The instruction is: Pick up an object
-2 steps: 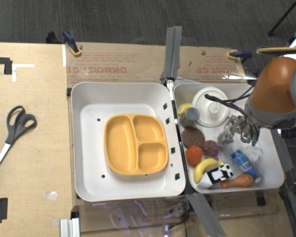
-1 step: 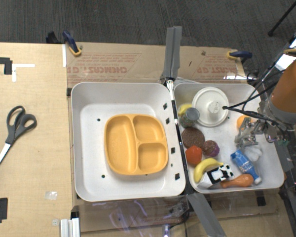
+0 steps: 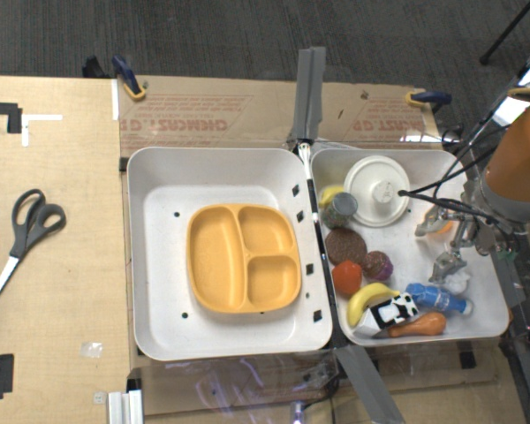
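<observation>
**A:** Which object is it going for, and where does that sit?

**B:** No single one is named. The candidates are all in the right-hand shallow white bin (image 3: 490,325): a round white lidded bowl (image 3: 377,190) at the far side, a grey-green can (image 3: 341,207) and a brown disc (image 3: 345,245) left of centre, a dark purple ball (image 3: 377,263), a red tomato-like ball (image 3: 346,277), a yellow banana (image 3: 364,299), a black-and-white toy (image 3: 395,310), an orange carrot-shaped piece (image 3: 420,325) and a blue plastic bottle (image 3: 437,299) along the near edge.

**A:** Has anything been lifted?

**B:** I judge not. Everything looks to be resting on the bin floor. The two-finger gripper (image 3: 450,259) is low at the bin's right side, just above the bottle's right end, so the grasp seems yet to come.

**A:** Fingers parted or together?

**B:** I cannot tell; metal, cables and glare blur together there, and whether it touches the bottle is also unclear.

**A:** Anything else in doubt?

**B:** The arm is cut off at the right. The left white bin (image 3: 150,263) holds a yellow three-compartment plate (image 3: 244,258). Black-handled scissors (image 3: 26,223) lie on the wooden bench (image 3: 62,325), far left.
</observation>
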`<state>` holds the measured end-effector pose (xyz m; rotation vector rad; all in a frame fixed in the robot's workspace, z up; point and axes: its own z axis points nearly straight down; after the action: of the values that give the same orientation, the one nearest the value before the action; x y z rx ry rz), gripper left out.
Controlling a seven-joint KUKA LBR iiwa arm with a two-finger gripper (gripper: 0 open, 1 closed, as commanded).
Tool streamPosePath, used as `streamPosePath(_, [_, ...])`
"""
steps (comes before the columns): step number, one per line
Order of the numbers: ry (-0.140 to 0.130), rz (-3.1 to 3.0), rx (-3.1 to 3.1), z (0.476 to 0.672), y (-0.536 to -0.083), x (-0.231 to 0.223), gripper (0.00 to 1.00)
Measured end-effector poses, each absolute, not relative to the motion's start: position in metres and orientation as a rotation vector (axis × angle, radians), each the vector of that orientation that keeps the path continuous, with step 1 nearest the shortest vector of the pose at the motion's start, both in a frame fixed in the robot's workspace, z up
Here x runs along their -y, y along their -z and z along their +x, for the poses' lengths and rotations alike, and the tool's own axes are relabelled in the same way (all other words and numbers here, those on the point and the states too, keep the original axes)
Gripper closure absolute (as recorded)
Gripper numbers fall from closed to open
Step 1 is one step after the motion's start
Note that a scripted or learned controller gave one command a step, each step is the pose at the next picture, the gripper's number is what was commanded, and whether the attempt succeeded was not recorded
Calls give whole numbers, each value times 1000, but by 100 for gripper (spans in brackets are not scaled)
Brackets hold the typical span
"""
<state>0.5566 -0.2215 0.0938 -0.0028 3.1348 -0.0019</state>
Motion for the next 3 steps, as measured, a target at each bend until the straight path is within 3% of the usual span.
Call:
streamPosePath(1, [11, -126, -3114, 497, -98, 179, 0])
streamPosePath(2, [1, -141, -3133, 563, -93, 182, 0])
streamPosePath(3, [3, -137, -3120, 507, -96, 102, 0])
